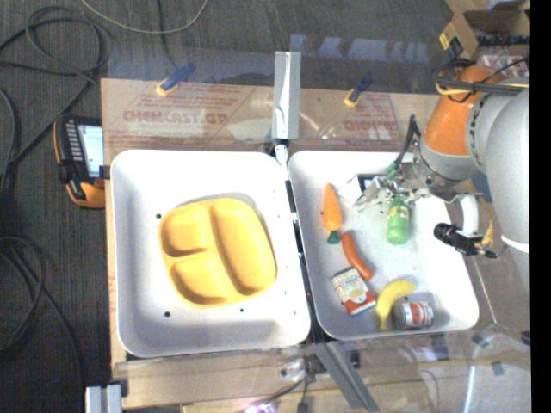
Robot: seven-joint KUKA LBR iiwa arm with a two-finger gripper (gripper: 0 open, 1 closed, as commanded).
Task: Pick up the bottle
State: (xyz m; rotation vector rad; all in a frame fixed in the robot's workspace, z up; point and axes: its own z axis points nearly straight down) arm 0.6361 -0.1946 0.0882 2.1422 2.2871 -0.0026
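A small green bottle (398,224) lies in the right bin (461,295), in its upper right part, with its neck pointing toward the back. My gripper (385,191) hangs right over the bottle's neck end, reaching in from the right below the orange wrist band. The gripper's body hides the top of the bottle, and whether it touches the bottle cannot be made out.
In the right bin also lie a carrot (331,209), a red sausage (355,255), a small red carton (352,289), a banana (392,300) and a can (415,314). The left bin (138,179) holds a yellow divided plate (219,249).
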